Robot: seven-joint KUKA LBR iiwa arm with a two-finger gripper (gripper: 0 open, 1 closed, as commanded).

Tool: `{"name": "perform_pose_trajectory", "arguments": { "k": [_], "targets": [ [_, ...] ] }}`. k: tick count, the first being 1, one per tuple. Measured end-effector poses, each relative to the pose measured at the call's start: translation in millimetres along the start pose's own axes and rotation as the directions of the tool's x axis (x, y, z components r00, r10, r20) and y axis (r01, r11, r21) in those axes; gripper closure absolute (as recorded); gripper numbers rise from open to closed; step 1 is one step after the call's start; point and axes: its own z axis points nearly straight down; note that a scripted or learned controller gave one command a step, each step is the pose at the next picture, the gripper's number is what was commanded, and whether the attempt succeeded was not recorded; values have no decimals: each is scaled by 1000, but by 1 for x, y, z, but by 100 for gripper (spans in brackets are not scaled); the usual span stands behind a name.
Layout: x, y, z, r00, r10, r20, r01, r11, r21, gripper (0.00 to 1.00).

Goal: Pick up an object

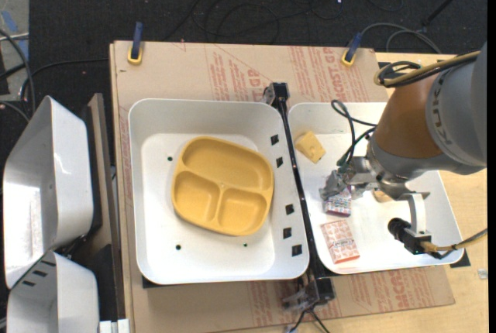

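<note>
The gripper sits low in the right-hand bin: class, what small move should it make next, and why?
Probably a short, slow lift straight up. The gripper sits low in the right bin, right at a small patterned packet, but whether the packet is held cannot be told from this view. A small rise would show it. A similar packet and a yellow block lie apart.

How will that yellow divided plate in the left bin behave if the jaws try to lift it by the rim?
The yellow divided plate looks like stiff moulded plastic, so it probably won't flex. It seems light for its width, yet a grip at one edge may let it tilt. Its smooth, glossy surface could be slippery. Lying flat in the left bin, it should slide rather than roll if pushed.
</note>
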Motion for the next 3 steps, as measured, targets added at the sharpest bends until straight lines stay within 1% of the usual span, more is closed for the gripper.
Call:
{"name": "perform_pose_trajectory", "arguments": {
  "k": [1,2,3],
  "targets": [
    [-9,-5,-53,1000,0,2,0,1000,-6,100],
    [-7,3,-115,1000,-9,3,9,1000,-9,100],
    [-7,4,-135,1000,-9,2,9,1000,-5,100]
  ]
}}
